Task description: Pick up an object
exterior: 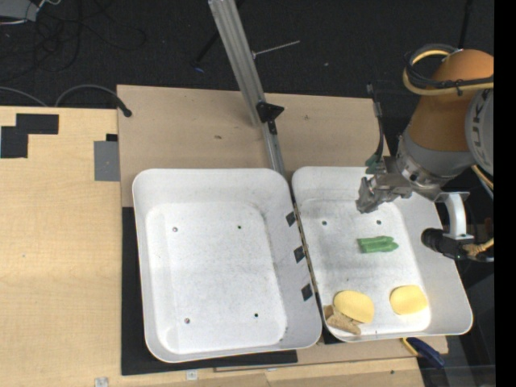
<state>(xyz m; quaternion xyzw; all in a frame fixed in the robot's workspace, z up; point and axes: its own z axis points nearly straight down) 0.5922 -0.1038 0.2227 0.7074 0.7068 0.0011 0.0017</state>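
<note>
Two shallow white bins sat side by side on the bench, edges touching along a seam fitted with small black clips.

Right bin (451,317): white, rounded corners, finely speckled floor with a few small dark holes. Contents, placed relative to the gripper (369,201):
- One green piece (377,245), small, oblong and flat-lying, matte; it lay just below the gripper, toward the camera, apart from it and not touching.
- One yellow lump (354,305), rounded and smooth, farther toward the camera from the gripper, near the bin's front wall.
- One tan scrap (345,322), rough-edged and crumbly in look, touching the front left of that yellow lump, at the bin's front corner.
- One second yellow lump (409,299), rounded and smooth, toward the camera and to the arm's side of the gripper, well apart from the first.

Left bin (149,208): same white, speckled plastic, with a raised inner step and four small dark holes in its floor; it lay across the seam, well away from the gripper.

Arm (443,119): grey with a broad orange band above the wrist, reaching in over the far part of the right bin. The gripper, dark grey metal, hung above the bin floor with nothing seen between its fingers; whether they stood apart or together could not be told.

Surroundings: a pale wood bench top (56,240), a brown board (185,127) beneath the bins, and a slanted ribbed metal rail (242,63) beyond the seam.
</note>
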